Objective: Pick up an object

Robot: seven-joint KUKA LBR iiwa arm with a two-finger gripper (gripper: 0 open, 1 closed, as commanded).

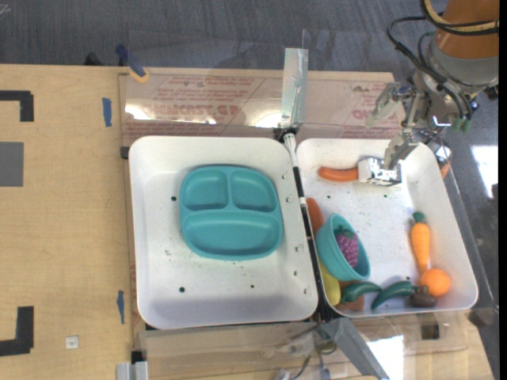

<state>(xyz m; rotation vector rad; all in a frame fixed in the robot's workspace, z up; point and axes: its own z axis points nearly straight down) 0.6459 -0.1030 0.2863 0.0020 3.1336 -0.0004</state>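
Of the fingers you cannot tell whether they are open or closed: the gripper (pixel 382 172) sits low in the far part of the right bin (pixel 455 212), and its tips are too small and bright to read.

Starting at your left, the tan bench board (pixel 63 212) carries black corner marks and strips of blue tape. Next comes the left bin (pixel 150 275), with a teal divided plate (pixel 230 212) lying flat in its middle.

Past the wall the two bins share, a red-orange piece (pixel 314 212) lies along the right bin's left side. Just beside it a teal bowl (pixel 337 261) is tipped over, showing you a purple piece (pixel 347 248) inside. A yellow piece (pixel 329 288) lies at the bowl's near edge, and a green toy vegetable (pixel 390 294) lies along the near wall.

The nearest thing to the gripper is an orange toy vegetable (pixel 338 174), lying flat with its right end at the tips; you cannot see it clamped.

Farther right, a toy carrot (pixel 421 244) with a green top lies lengthwise, an orange ball (pixel 435 281) just beside its near end. The arm (pixel 463 22) enters top right.
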